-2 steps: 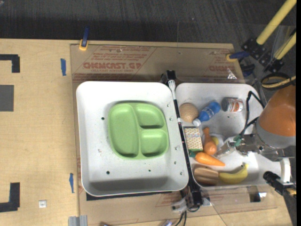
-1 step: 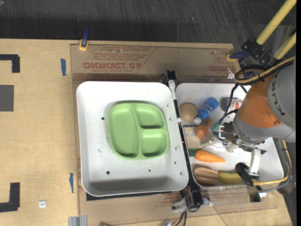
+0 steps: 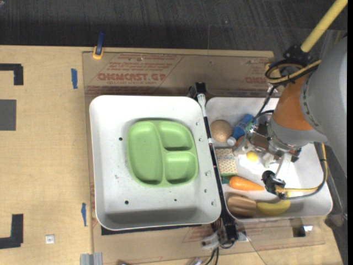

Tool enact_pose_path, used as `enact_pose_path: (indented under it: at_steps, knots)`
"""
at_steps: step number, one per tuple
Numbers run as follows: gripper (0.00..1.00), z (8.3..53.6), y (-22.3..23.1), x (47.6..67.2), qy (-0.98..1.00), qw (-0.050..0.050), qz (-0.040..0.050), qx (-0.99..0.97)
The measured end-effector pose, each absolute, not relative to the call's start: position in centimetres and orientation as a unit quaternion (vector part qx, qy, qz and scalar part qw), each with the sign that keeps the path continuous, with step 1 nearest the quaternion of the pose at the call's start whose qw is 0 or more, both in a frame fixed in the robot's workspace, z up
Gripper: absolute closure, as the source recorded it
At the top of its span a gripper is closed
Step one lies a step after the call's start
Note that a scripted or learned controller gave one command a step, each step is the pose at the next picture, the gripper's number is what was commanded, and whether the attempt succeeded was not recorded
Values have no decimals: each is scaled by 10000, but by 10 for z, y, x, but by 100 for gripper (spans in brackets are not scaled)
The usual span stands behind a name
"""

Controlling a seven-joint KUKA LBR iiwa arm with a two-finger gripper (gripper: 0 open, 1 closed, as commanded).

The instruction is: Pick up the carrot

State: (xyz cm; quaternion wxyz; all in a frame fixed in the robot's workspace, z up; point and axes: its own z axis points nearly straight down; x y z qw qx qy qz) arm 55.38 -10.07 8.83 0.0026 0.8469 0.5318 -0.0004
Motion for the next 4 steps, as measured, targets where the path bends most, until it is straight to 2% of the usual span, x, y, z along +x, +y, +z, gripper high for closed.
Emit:
enact_pose_path:
  at_steps: [1, 2, 3, 4]
  knots:
    - [0, 89, -97, 487, 5616, 45, 27, 8274]
    - [0, 88, -95, 564, 4167, 29, 8, 9091]
    - [0, 88, -97, 567, 3807, 30, 23, 9247]
    - [100, 105, -100, 569, 3819, 68, 37, 9242]
